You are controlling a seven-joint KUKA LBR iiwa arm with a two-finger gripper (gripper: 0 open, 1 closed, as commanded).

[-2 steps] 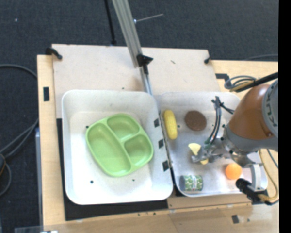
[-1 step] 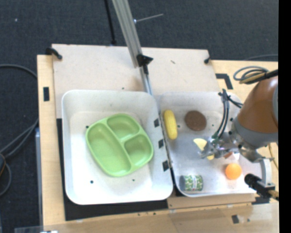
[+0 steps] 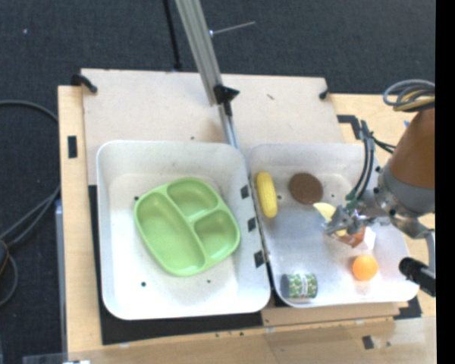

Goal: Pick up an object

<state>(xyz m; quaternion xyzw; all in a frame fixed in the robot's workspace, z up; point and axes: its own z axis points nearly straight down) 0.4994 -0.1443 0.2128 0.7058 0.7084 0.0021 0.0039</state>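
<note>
Camera view, left bin (image 3: pixel 121 180): holds a green divided plate (image 3: pixel 186 225).
Right bin (image 3: pixel 288 165): yellow corn cob (image 3: pixel 267 194), brown disc (image 3: pixel 305 188), green can (image 3: pixel 300 284), orange ball (image 3: pixel 365 268).
Gripper (image 3: pixel 341 224): low between disc and ball, over small yellow and red items (image 3: pixel 354 237); finger state cannot be told.

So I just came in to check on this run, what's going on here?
The arm's end effector is down in the right bin, over a small cluster of things near a pale yellow piece. Whether it holds anything can't be told. Around it lie a corn cob, a brown disc, an orange ball and a small can. The left bin holds a green divided plate, untouched.
</note>
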